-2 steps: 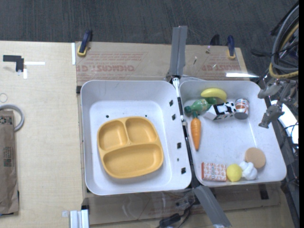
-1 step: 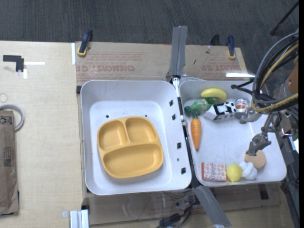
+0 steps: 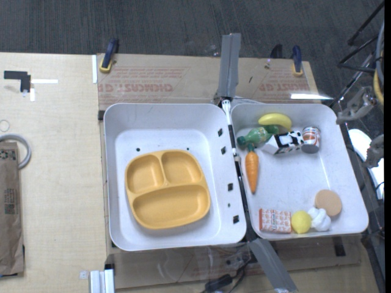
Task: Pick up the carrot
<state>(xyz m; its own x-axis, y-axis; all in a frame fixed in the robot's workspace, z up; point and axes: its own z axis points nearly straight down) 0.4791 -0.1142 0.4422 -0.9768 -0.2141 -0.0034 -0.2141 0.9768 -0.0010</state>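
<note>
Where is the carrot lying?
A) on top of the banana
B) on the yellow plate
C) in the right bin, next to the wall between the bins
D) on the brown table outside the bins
C: the carrot lies on the floor of the right bin, close beside the wall it shares with the left bin.

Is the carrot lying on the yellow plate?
No, the carrot lies in the right bin, near its left wall, while the yellow plate sits in the left bin.
</note>
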